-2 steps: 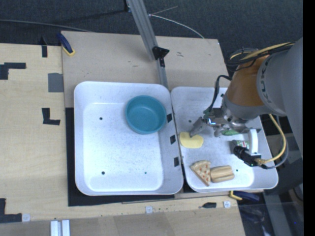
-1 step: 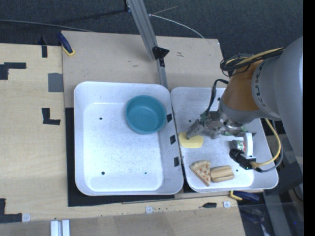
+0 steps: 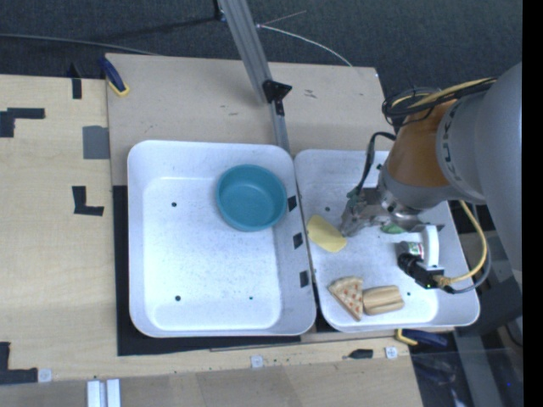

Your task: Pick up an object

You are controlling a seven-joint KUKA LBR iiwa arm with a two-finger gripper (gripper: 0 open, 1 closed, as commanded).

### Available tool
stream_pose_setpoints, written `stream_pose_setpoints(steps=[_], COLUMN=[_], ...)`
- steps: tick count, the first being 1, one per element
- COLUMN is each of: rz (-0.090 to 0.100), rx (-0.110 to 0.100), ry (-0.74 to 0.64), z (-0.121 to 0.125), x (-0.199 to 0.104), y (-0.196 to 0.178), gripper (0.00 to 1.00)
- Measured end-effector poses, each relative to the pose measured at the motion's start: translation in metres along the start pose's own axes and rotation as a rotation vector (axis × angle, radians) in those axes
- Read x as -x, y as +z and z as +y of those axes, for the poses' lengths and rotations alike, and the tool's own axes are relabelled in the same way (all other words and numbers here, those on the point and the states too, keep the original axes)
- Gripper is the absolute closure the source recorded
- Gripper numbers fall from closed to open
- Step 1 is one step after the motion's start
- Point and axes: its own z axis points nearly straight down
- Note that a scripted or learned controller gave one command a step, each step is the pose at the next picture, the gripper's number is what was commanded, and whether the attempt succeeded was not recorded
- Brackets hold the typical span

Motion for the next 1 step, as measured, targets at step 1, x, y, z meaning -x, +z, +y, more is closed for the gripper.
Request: stream_pose_setpoints(steps=[1], rz=[0.001], rx=[-0.005], ry=[0.001], z=[0.0039], x=[0.0034], y=[-0.043], gripper=[1.0])
